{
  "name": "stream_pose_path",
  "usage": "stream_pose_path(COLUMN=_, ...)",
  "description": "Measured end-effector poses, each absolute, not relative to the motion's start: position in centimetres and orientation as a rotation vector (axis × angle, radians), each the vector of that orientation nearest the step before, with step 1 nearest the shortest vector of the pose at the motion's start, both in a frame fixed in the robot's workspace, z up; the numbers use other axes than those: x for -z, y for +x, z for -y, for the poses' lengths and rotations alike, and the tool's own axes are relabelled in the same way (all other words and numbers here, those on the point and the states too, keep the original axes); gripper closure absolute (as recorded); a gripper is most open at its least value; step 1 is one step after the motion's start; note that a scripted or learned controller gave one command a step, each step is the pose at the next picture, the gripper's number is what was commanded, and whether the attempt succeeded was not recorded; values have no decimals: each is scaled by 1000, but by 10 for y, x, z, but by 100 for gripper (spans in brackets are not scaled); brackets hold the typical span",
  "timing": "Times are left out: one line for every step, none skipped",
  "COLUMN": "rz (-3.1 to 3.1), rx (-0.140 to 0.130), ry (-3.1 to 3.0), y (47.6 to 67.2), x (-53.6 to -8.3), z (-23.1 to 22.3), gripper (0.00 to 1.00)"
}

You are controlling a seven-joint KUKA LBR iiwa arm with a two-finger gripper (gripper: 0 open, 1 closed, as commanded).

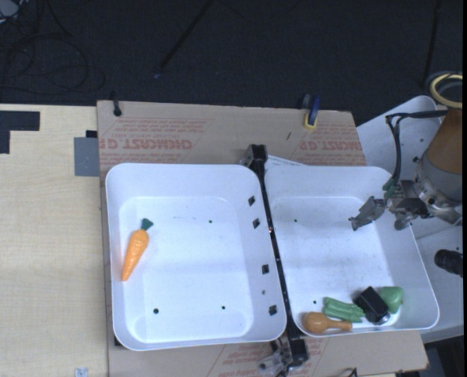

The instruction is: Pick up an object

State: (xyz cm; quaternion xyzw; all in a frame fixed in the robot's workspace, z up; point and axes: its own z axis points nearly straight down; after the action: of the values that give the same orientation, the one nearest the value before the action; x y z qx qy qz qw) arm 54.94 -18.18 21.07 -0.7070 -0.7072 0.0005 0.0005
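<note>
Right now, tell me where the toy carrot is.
The toy carrot lies in the left bin, near its left wall, green top pointing up and away from the camera. It lies alone, far from the tool over the right bin.

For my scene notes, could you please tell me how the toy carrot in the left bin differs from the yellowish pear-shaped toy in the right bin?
The carrot is bright orange with a green top; the pear-shaped toy is a duller yellow-orange. The carrot lies alone, leaning slightly off vertical in the picture, while the pear-shaped toy lies nearly horizontal against the near wall, close beside a green toy and a black object. Both lie flat on a bin floor.
</note>
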Motion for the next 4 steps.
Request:
stream_pose_path(rz=2235, rx=9, ry=-2214, y=598, x=-289, z=95, gripper=0)
stream_pose_path(rz=2227, rx=-1, ry=-2214, y=617, x=-278, z=30, gripper=0)
stream_pose_path(rz=2221, rx=-10, ry=-2210, y=643, x=-181, z=-30, gripper=0)
stream_pose_path(rz=2231, rx=15, ry=-2223, y=646, x=-326, z=-48, gripper=0)
